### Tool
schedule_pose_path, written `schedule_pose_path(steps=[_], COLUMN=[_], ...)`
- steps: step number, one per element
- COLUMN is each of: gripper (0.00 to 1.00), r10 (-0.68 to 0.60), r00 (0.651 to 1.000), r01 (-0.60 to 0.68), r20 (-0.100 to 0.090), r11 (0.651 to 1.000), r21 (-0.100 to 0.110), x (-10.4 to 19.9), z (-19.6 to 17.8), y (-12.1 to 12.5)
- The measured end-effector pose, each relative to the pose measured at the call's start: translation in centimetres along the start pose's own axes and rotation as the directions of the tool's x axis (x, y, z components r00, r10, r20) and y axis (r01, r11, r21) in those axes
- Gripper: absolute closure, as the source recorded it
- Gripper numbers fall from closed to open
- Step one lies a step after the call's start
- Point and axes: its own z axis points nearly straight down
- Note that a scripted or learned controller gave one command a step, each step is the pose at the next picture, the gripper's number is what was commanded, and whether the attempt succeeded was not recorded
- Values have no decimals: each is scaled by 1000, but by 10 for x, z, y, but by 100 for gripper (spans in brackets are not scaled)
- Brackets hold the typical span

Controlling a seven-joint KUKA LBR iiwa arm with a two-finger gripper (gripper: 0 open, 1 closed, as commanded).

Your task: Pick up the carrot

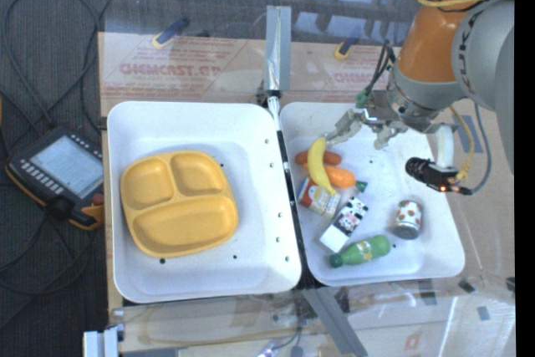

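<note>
The gripper (365,127) hangs above the right bin (435,263) with its two fingers spread wide and nothing between them, up and to the right of the banana (318,164), likely lining up a descent. The carrot (340,176), a smooth orange taper with a green tip, lies touching the banana's right side, crowded by packets

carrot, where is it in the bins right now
The carrot lies in the right bin, near its left wall, touching the right side of the banana and just above the small carton.
</note>
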Motion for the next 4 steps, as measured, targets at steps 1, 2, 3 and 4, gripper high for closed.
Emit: schedule_pose_path(steps=[1,2,3,4], gripper=[0,0,0,100], r10=[87,-158,-8,-9], r00=[996,987,1000,1000], r01=[-87,158,8,9], r20=[2,5,9,6], r11=[996,987,1000,1000], r21=[-1,-1,-19,-23], x=[7,-95,-66,-64], z=[104,58,106,96], y=[0,0,-68,-66])
